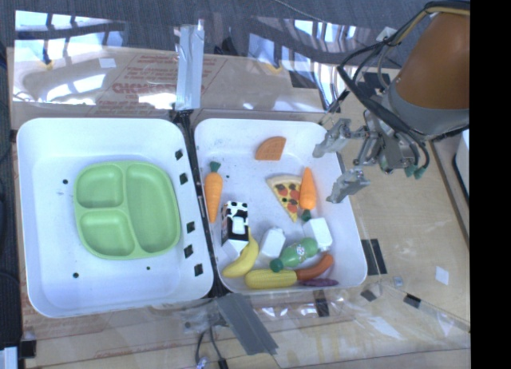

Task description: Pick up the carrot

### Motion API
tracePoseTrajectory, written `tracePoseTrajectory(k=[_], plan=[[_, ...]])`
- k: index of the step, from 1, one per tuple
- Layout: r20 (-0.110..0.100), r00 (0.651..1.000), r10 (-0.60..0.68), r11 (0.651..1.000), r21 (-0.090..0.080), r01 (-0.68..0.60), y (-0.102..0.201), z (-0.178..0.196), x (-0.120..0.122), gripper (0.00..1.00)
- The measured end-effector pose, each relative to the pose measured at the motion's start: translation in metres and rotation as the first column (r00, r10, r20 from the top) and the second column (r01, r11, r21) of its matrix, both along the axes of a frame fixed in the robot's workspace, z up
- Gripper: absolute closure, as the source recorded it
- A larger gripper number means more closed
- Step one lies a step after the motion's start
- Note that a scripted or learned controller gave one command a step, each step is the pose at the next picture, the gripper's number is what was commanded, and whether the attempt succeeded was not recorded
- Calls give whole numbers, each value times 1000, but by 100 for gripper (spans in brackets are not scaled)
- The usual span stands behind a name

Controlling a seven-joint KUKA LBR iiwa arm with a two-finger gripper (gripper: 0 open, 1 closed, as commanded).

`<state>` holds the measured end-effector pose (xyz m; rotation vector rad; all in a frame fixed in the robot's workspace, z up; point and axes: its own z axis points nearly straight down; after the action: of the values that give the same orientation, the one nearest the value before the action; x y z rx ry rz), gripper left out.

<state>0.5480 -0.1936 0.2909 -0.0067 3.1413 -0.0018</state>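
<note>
Camera view: gripper (343, 156) spread wide, holding nothing, above right bin (239, 128) rim. Nearest carrot (307, 190) just left, below fingertips; 2nd carrot (213, 192) farther left. Lower straight, straddle across narrow width.

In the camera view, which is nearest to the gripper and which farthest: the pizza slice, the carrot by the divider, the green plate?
From the gripper:
1. Pizza slice, right bin, near the jaws.
2. Carrot, right bin, left edge.
3. Green plate, left bin.
</note>
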Motion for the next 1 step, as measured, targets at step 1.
tracePoseTrajectory(k=[1], plan=[[-6,934,-356,934,1,356,-16,-101,32,0]])
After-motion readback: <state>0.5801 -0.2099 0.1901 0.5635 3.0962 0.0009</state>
